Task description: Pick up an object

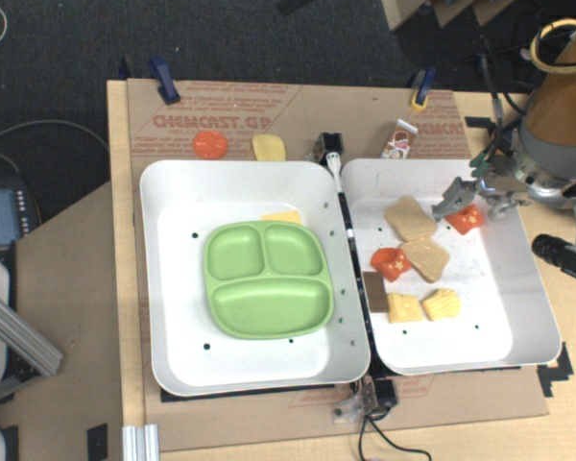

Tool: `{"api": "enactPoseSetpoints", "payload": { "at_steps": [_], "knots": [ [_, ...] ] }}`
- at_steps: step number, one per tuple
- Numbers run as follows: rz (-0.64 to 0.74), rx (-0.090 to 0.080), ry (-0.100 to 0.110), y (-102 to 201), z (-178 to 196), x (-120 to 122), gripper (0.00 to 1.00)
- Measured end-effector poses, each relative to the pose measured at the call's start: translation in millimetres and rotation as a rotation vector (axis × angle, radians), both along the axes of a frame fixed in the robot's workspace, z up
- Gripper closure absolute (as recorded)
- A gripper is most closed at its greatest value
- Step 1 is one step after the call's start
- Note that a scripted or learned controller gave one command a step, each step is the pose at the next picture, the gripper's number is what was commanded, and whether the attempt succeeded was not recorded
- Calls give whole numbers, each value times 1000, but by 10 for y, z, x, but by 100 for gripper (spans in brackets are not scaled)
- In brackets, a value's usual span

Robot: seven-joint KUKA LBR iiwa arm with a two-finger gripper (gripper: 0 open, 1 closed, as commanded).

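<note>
Nearest the bench's front edge, within the right bin [518, 344], two yellow pieces [422, 306] are seen, beyond them a tan piece [426, 257] beside a red piece [391, 262], and farther back the gripper [468, 203] is poised at another red piece [466, 220], grip indiscernible.

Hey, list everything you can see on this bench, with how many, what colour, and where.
Bins: 2, white, side by side on the bench.
Divided plate: 1, green, left bin.
Yellow piece: 1, behind the plate.
Red pieces: 2, right bin, one by the gripper.
Tan slices: 2, right bin centre.
Yellow chunks: 2, right bin front.
Brown bar: 1, right bin's left edge.
Orange item: 1, behind the left bin.
Yellow item: 1, beside it.
Small carton: 1, behind the right bin.
Blue clamps: 2, rear edge.
Gripper: 1, grey, over the right bin.
</note>
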State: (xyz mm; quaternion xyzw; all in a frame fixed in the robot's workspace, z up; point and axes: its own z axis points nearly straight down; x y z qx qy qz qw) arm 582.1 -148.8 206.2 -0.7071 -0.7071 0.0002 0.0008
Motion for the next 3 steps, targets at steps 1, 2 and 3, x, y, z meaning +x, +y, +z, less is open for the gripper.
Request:
{"api": "enactPoseSetpoints", "payload": {
  "at_steps": [1, 2, 3],
  "knots": [
    [0, -5, -11, 116, -1071, -356, 0],
    [-4, 1, 4, -20, -1220, -846, 0],
    [-2, -2, -3, -13, -1114, -820, 100]
  ]
}}
